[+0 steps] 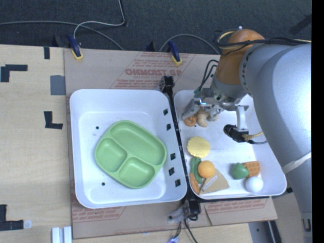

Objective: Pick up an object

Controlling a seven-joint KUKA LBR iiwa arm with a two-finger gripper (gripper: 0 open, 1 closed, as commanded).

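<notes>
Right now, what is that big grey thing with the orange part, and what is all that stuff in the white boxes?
The big grey arm with the orange band is a robot arm. One camera above the bench looks down on it at a slant. The arm's metal gripper is down in the right white bin, by a small tan toy. I can't tell if it has grabbed anything. That bin also holds a yellow round toy, an orange ball, a green lump and a white ball. The left white bin holds a green plastic plate with three sections.
</notes>
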